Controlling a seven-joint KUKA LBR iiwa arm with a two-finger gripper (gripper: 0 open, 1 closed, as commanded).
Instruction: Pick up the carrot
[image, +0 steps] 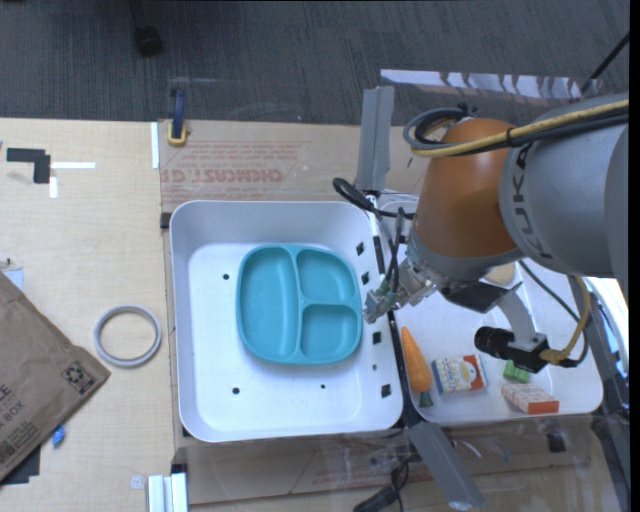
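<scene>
Metal-grey and partly hidden under the orange wrist band, the gripper (383, 298) hangs over the seam where the two white bins meet, and from this slant I cannot tell how it is set or whether anything sits in it. Just below it and a little to the right lies the carrot (415, 359), stretched along the left wall of the right bin (590, 395), its narrow end toward the gripper. That closeness suggests the arm is lining up above the carrot before descending; the wall beside it leaves little room on that side, so the approach looks tight. Further right in the same bin sit a small printed carton (458, 374) and a red-and-white box (530, 400), near the carrot but apart from it. In the left bin (200, 330) rests a teal divided plate (299, 303). Out on the desk (80, 240) lie a grey tape ring (127, 334) and a brown cardboard box (35, 385).
</scene>
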